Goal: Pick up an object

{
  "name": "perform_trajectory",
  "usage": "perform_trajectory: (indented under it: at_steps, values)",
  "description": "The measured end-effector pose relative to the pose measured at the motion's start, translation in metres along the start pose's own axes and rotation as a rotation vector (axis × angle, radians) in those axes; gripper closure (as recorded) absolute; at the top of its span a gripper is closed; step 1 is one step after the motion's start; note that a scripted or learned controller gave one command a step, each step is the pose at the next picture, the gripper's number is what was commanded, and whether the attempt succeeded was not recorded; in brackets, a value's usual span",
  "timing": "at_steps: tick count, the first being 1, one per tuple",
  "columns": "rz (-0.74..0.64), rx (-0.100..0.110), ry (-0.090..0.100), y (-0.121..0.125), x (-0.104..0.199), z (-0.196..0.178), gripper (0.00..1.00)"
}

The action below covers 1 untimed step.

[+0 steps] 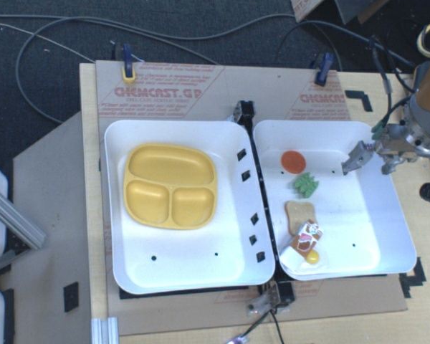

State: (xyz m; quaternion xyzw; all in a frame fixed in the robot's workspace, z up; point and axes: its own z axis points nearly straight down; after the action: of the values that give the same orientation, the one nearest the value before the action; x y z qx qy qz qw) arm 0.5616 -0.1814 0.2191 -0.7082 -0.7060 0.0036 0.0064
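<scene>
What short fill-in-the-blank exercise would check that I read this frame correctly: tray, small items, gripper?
1. The yellow divided tray lies in the ____ bin.
2. The red round piece lies in the right bin, just above a small ____ item.
3. The tan slice lies ____ the green item in the view.
4. The gripper is over the ____ bin, holding nothing.

Missing words: left; green; below; right

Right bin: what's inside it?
Right bin holds a red disc, green piece, tan slice, and a red-white-yellow item overlapping the slice's lower edge, hiding that part.
</scene>
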Motion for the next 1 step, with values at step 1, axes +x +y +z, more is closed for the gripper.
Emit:
perform_trajectory:
  at_steps: [1]
  values:
    - [-0.004,-0.013,-0.003,0.0028,0.0004,-0.0074,0.00]
